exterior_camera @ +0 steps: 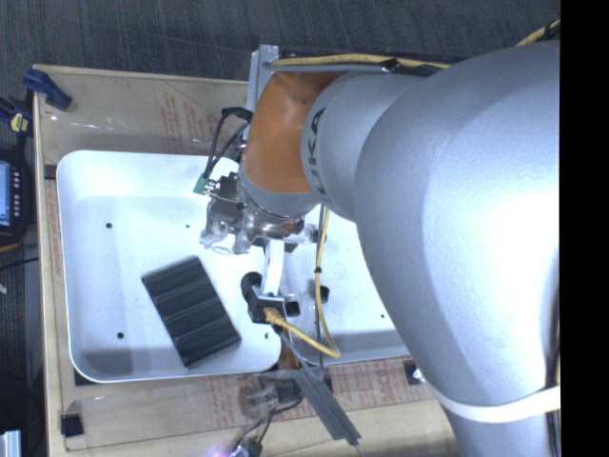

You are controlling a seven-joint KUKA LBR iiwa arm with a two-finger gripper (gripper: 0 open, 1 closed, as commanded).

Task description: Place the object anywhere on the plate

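Observation:
A black ribbed rectangular slab (190,310) lies flat in the front part of the left white bin (68,255), turned at a slant. My gripper (225,230) hangs over the right side of that bin, above and to the right of the slab and apart from it. I look down on the metal gripper body, and the grey arm with its orange band hides what is under it. Nothing shows between the gripper and the bin floor.
The arm covers most of the right bin (366,324), leaving a strip of its floor in sight. A blue clamp (44,86) sits on the bench's back left corner. Bare white floor spreads across the left bin's back and left.

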